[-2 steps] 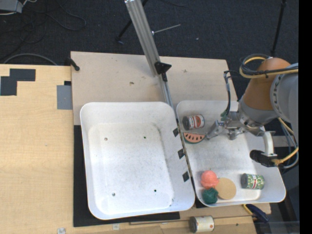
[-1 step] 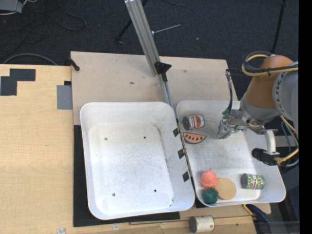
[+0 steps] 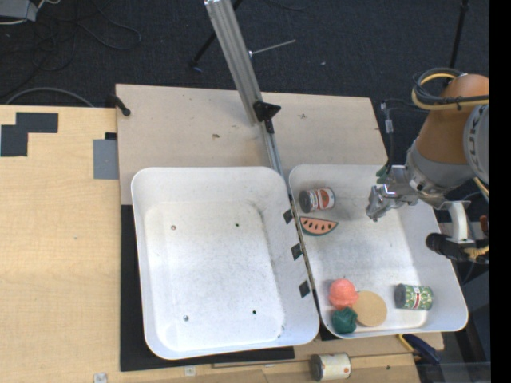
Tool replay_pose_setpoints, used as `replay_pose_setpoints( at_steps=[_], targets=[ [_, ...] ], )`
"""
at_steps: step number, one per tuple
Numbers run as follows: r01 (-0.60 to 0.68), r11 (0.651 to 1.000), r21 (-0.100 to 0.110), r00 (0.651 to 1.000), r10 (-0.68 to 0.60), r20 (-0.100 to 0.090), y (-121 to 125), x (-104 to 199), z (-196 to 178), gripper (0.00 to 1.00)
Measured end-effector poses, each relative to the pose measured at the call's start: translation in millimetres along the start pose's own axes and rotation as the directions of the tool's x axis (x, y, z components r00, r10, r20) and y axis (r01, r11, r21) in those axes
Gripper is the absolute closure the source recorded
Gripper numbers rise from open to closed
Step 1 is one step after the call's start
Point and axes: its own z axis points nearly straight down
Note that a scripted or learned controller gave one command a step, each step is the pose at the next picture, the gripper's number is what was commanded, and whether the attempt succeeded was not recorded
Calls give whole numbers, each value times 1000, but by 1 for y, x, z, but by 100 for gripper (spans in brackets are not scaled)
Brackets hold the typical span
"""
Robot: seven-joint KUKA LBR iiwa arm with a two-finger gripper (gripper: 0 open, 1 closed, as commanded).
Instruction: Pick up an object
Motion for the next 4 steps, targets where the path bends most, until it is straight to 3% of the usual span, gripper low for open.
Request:
replay_pose_setpoints(
  at_steps=[2, 4],
  targets=[
    [9, 1000, 3, 1000, -9, 0, 2, 2, -87, 100],
    [12, 1000, 3, 1000, -12, -2, 16, 99, -101, 100]
  ],
)
